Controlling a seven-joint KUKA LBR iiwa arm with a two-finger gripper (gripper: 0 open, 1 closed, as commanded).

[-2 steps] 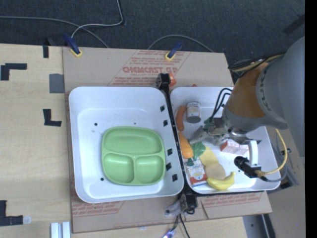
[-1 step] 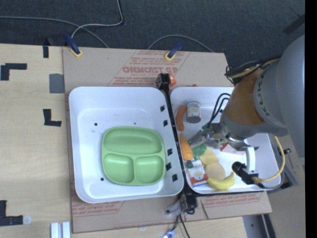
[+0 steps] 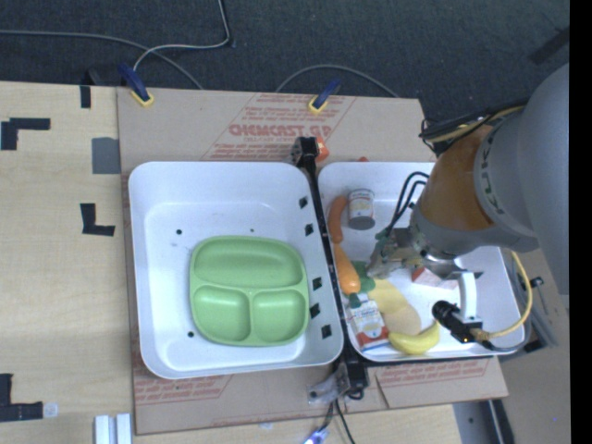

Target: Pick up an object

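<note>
The right bin holds a loose cluster of small objects: a yellow banana at the near edge, a pale yellow piece just above it, a small red-and-white carton to their left, an orange carrot-like item along the left wall, and a small grey-lidded jar farther back. The gripper sits low over this cluster — just above the pale piece (how its tips stand cannot be told). The left bin carries a green divided plate, well apart.
</note>
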